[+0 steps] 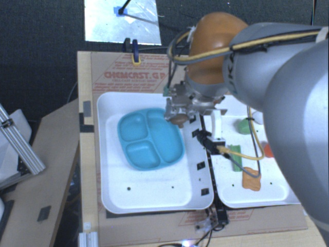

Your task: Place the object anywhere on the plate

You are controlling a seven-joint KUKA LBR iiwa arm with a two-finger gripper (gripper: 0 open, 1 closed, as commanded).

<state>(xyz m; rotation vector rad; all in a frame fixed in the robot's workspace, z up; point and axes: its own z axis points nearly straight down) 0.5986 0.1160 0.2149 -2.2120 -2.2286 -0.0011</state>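
Brownish object (179, 120), small, rounded and judged light and rigid, sits at the hand (180, 116) above the right rim of the blue plate (150, 139) in the left bin (110, 199); whether the hand clamps it cannot be told; best grasped across its middle.

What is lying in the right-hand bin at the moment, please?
The right bin holds an orange piece, a green strip and a light green object; the arm covers the rest.
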